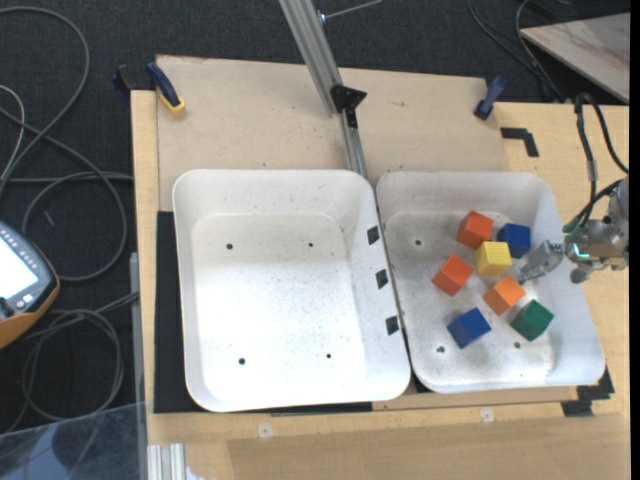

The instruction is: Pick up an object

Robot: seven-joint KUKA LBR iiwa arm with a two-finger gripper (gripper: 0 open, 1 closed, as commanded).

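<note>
Gripper (pixel 548 255) reaches in over the right bin's (pixel 430 363) right side, just right of the yellow cube (pixel 493 258), nothing visibly between its fingers; open or closed, I cannot tell, it's too small. Around it sit three orange cubes (pixel 475 229) (pixel 452 274) (pixel 504 294), two blue cubes (pixel 516 237) (pixel 468 326) and a green cube (pixel 532 319). The left bin (pixel 200 198) lies alongside.

Your arm (pixel 612 236) is cut off at the right edge. The gripper (pixel 545 258) is too small and blurred for you to judge its fingers.
</note>
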